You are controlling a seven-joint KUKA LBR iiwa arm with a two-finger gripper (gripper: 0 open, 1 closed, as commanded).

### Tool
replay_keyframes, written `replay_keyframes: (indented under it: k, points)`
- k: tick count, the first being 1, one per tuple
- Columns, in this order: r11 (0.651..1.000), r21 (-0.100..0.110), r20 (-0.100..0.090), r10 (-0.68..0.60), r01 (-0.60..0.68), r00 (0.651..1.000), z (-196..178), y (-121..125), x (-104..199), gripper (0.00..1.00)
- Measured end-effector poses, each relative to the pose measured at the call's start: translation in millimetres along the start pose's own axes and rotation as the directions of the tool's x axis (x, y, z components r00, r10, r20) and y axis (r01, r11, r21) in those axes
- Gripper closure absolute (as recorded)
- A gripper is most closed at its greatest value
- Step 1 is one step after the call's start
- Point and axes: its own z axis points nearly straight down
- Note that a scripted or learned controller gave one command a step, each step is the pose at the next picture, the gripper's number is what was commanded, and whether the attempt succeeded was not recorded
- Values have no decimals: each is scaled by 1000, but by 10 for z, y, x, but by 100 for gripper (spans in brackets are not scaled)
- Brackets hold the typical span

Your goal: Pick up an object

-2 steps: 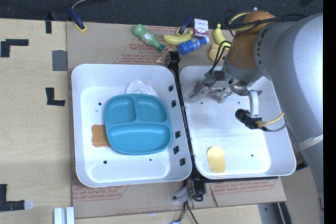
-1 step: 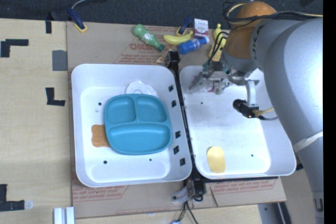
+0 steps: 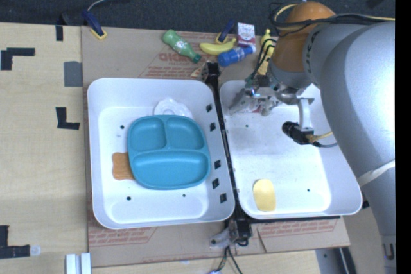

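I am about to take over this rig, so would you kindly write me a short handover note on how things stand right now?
Gripper: low over the back left corner of the right bin; nothing is seen between its fingers, and I cannot tell whether they are open or shut.
Right bin: a small yellow object lies near the front edge, apart from the gripper.
Left bin: a blue divided plate, with an orange piece at its left edge and a clear lid behind it.
Done: nothing is lifted yet.
Left: grasp one object and raise it; the yellow one looks the most exposed.
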Motion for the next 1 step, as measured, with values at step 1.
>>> replay_keyframes:
  k: [1]
  points:
    - [1000, 1, 0, -1, 1, 1000, -94, -2, 2, 100]
